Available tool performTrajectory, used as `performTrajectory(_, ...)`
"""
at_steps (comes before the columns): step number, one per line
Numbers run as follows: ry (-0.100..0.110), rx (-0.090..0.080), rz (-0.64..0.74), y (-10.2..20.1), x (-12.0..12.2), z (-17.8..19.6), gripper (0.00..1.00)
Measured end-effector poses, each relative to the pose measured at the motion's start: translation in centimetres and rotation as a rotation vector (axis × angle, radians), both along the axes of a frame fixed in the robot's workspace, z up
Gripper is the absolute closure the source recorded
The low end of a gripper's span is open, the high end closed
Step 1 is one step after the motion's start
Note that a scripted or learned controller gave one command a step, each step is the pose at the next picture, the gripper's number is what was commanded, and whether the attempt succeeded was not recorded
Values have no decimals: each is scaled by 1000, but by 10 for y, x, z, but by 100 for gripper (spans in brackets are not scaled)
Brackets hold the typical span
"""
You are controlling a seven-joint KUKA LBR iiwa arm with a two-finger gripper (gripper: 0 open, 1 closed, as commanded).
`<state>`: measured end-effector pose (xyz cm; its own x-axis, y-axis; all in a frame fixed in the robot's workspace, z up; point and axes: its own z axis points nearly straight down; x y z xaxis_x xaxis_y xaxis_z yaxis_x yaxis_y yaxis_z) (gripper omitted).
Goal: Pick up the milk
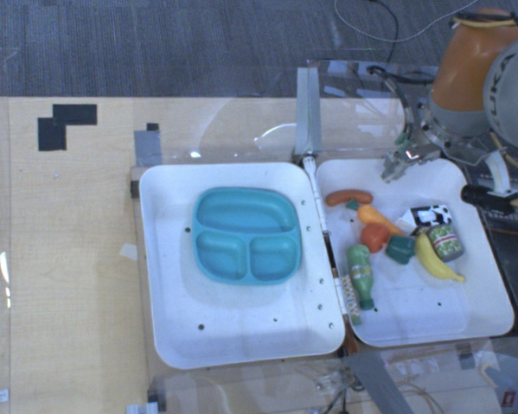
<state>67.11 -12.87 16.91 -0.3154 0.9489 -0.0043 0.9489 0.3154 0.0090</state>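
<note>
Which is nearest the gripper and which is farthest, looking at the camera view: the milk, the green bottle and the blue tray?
1. The milk, in the right bin, lies just below and right of the gripper.
2. The green bottle, near that bin's left wall, lies lower.
3. The blue tray, in the left bin, is farthest.

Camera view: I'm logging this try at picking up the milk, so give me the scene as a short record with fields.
left bin: blue divided plate
right bin: milk carton, banana, green bottle, carrot, sausage, can
gripper: above right bin's far edge, apart from milk carton
milk carton: lying in bin, not held
</note>
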Motion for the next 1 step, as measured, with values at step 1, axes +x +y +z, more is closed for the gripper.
performTrajectory(1, 0, 0, 0, 0, 0, 0, 0)
